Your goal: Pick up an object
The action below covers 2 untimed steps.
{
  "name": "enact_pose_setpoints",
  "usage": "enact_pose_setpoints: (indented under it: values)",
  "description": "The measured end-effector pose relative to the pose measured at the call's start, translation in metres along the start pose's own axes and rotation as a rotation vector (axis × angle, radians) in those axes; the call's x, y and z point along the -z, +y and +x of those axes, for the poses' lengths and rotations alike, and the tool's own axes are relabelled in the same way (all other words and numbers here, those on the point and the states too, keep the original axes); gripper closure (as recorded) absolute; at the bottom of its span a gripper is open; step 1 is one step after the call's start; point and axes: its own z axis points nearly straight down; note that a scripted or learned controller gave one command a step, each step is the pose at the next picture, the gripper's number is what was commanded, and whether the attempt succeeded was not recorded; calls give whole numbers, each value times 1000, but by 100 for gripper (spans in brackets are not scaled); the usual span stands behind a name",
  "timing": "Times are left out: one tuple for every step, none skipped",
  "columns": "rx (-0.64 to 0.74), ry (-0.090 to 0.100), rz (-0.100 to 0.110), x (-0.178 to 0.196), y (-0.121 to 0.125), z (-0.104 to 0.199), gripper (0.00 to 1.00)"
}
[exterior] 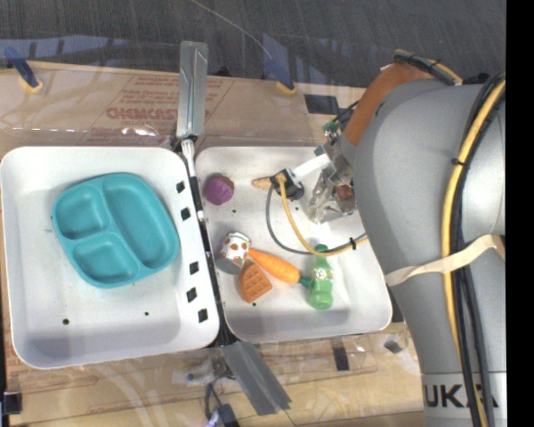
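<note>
My gripper [325, 194], grip state unreadable, hangs by the right bin's [249, 327] far-right corner; the long orange plastic carrot [274, 265] lies diagonally toward the near edge.

We read this as a robotics lab: a grey KUKA arm [427, 203] over two white bins [36, 327], toy food just left of its end effector [325, 194], on a taped cardboard-covered surface [98, 96].

Two white bins [36, 327] sitting side by side. Left bin holding one teal tray [116, 228]. Right bin holding five items: one purple ball [218, 189], one carrot [274, 266], one waffle [255, 283], one green toy [320, 287], one small cup [237, 248].
</note>
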Motion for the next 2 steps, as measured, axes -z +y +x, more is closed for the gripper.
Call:
enact_pose_setpoints:
  values:
    - [7, 1, -1, 1, 3, 16, 100]
    - [15, 0, 1, 11, 1, 17, 100]
